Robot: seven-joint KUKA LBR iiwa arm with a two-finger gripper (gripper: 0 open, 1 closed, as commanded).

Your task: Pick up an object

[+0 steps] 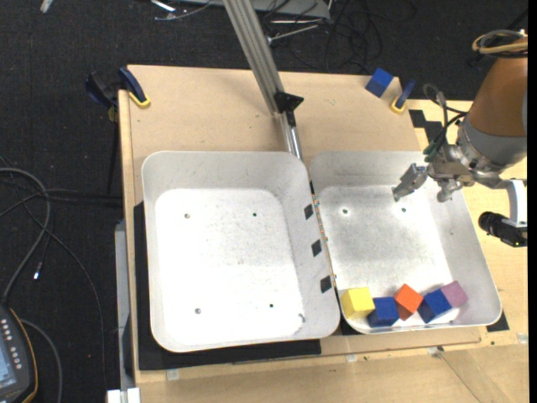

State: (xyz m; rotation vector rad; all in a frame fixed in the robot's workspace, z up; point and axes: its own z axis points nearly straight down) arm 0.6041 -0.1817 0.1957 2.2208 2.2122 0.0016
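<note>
Several small blocks lie along the near edge of the right bin (470, 242): a yellow block (357, 300), a blue block (384, 311), an orange block (409, 299), a second blue block (435, 305) and a purple block (454, 293). My gripper (428, 185) hangs over the far right part of that bin, well behind the blocks. Its two fingers are spread apart and nothing sits between them. The arm's orange band (503, 86) rises at the right edge.
The left bin (168, 175) lies beside the right one. A slanted metal pole (256, 44) crosses the bench's far side. A blue block (379, 81) sits on the bench's far right corner. Clamps (134, 91) grip the bench's far edge.
</note>
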